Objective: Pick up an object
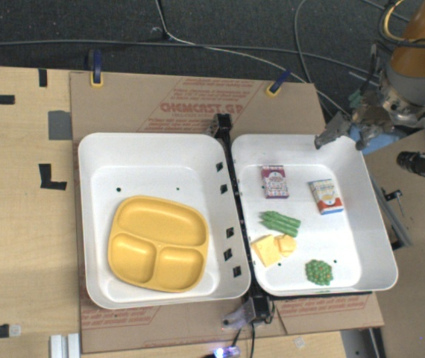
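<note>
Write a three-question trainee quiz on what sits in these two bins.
1. True or false: the yellow tray lies in the left bin.
2. Which item in the right bin lies nearest the camera: A) the pink carton, B) the green beans, C) the broccoli?
3. Fill in: the cheese lies just below the ____ .

Key: 1 true. 2 C. 3 green beans.
</note>
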Tool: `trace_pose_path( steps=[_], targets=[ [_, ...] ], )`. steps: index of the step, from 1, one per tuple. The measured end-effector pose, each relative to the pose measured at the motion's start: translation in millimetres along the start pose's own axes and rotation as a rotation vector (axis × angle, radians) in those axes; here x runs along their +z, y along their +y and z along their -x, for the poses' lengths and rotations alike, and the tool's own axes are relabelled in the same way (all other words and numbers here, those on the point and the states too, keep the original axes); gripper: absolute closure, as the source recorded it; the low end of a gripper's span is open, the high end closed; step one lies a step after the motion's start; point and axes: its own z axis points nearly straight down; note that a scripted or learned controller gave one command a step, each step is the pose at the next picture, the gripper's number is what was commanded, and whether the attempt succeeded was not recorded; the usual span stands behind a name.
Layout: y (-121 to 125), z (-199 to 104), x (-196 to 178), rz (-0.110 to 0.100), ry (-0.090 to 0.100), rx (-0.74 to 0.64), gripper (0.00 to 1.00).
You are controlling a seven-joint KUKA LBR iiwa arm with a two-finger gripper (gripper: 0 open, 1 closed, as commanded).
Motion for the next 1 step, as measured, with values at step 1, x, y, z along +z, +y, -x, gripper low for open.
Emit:
trace_pose_path(
  steps=[1],
  targets=[
    [2.2,-0.7,-8.3,0.013,-0.002,-0.003,0.0]
  ],
)
